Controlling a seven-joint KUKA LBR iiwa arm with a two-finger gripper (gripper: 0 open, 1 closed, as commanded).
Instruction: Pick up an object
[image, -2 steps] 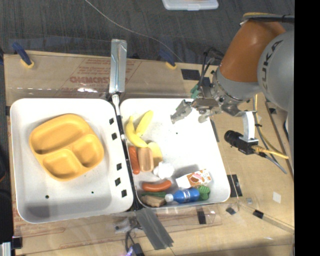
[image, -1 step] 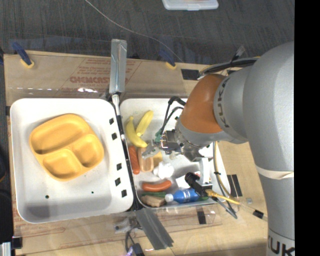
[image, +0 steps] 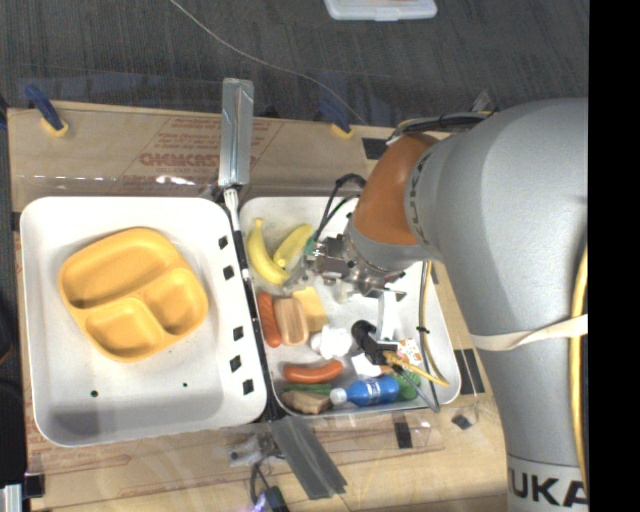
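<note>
My gripper (image: 322, 264) is low in the right bin (image: 446, 372), at its upper middle. It hangs just right of two yellow bananas (image: 268, 254) and just above a pale yellow cheese block (image: 310, 306). A hot dog in a bun (image: 289, 320) lies beside a red sausage (image: 267, 318) along the bin's left wall. Nearer the front lie another red sausage (image: 313, 373), a blue bottle with a white cap (image: 368, 392) and a brown item (image: 303, 401). A white lump (image: 330, 343) sits mid-bin. The grey arm hides the bin's right part.
The left bin (image: 50, 400) holds a yellow divided tray (image: 132, 292) at its upper left. A metal divider (image: 236, 130) runs between the bins. The arm's bulk covers the bench on the right.
</note>
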